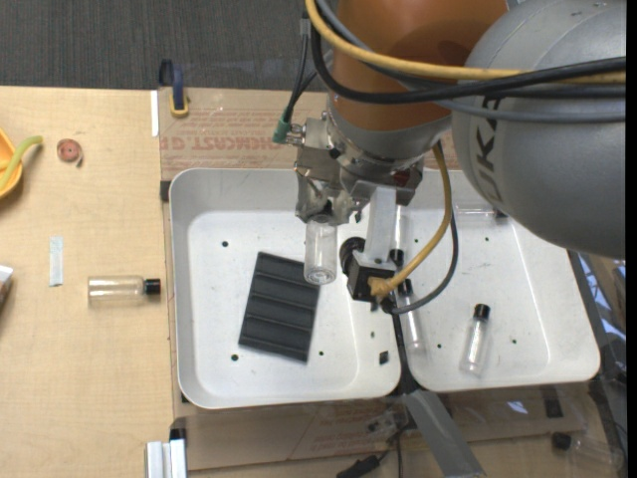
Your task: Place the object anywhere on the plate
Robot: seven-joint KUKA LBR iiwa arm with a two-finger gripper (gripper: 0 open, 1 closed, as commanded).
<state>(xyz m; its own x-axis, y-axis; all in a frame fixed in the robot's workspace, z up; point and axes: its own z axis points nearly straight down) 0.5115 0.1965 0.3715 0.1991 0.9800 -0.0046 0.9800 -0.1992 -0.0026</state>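
Note:
A black ribbed plate [281, 307] lies flat in the left bin [199, 366], a little left of its middle. My gripper [321, 215] hangs over the bin's right half, just above the plate's upper right corner. A clear vial [320, 254] sticks down from between its fingers, and the gripper is shut on the vial's top end. The vial's lower end is over the plate's top right edge; I cannot tell whether it touches.
A second clear vial with a black cap [477, 339] lies in the right bin [557, 366]. A third vial [121, 287] lies on the wooden bench left of the bins. Cables and a black-and-yellow fitting [370, 279] hang near the divide between the bins.

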